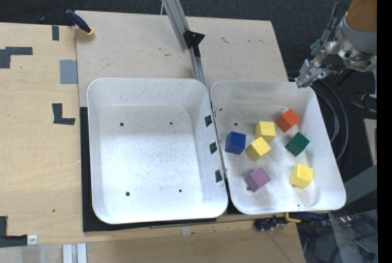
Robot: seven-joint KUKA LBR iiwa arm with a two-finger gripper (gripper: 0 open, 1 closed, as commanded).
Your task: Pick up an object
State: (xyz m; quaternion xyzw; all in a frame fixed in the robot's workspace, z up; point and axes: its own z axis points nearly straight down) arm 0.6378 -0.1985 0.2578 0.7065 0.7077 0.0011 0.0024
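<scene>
The gripper (304,79) hangs at the 1 o'clock corner of the right bin (324,133), just outside its rim; I cannot tell how its jaws stand. Inside this bin lie seven blocks: orange (287,119) and green (297,144) at 3 o'clock, blue (235,142) at 9 o'clock, purple (258,178) at 6 o'clock.

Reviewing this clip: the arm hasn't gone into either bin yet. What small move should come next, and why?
Probably bring the tool leftward and toward the camera from beyond the right bin's far rim, until it is above the orange cube. All seven cubes lie in that bin, the orange one is nearest the tool, and it stands apart from the yellow cube beside it.
</scene>
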